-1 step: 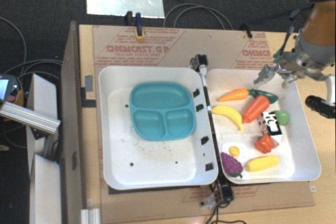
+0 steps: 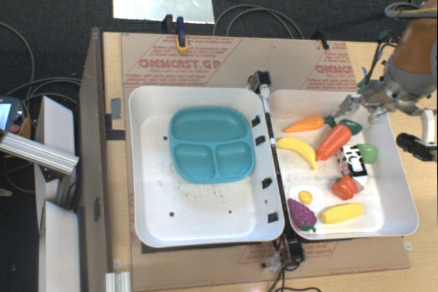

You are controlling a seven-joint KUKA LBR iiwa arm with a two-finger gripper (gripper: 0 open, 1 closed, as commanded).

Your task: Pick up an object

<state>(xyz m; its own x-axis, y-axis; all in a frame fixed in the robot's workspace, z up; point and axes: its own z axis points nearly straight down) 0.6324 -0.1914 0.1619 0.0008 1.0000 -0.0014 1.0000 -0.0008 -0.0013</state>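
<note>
pincer (image 2: 363, 102) above right bin's far edge, carrot (image 2: 334, 141) just below-left

**Arm over the toy-food bin**

The gripper (image 2: 361, 103) hangs over the far right corner of the right bin (image 2: 404, 205), near the large carrot (image 2: 333, 141). That bin also holds a small carrot (image 2: 304, 124), banana (image 2: 299, 149), grapes (image 2: 302, 213), a yellow corn piece (image 2: 341, 213) and a red pepper (image 2: 344, 187). The left bin (image 2: 147, 167) bears a teal divided plate (image 2: 211, 144).
</note>
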